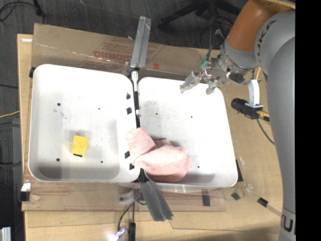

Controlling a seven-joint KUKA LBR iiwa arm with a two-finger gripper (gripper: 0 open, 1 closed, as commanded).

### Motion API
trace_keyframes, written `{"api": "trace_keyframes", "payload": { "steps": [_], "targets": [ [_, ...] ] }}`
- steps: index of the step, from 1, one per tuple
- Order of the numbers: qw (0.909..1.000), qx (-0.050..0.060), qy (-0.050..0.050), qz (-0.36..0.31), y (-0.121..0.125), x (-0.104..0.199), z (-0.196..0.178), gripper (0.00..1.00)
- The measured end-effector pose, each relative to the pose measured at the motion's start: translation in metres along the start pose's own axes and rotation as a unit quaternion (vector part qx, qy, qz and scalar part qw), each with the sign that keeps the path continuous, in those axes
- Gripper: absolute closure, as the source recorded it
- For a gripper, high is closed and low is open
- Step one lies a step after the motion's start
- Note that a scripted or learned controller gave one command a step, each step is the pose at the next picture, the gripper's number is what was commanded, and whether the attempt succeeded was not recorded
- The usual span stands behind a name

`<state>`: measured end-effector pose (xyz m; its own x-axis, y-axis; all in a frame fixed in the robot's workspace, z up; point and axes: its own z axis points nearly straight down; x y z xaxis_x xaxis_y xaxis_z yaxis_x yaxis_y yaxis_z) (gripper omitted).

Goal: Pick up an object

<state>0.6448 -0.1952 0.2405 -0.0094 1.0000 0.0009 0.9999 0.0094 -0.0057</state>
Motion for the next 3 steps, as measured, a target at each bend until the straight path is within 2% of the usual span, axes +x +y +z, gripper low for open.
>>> {"api": "trace_keyframes", "payload": {
  "steps": [1,2,3],
  "targets": [
    [0.9997,0.0,0.0,0.025,0.013,-0.008,0.134,0.0],
    [1.0,0.0,0.001,-0.008,0.013,0.0,0.147,0.0],
    [1.0,-0.001,0.0,0.003,-0.018,-0.006,0.137,0.0]
  ]
}}
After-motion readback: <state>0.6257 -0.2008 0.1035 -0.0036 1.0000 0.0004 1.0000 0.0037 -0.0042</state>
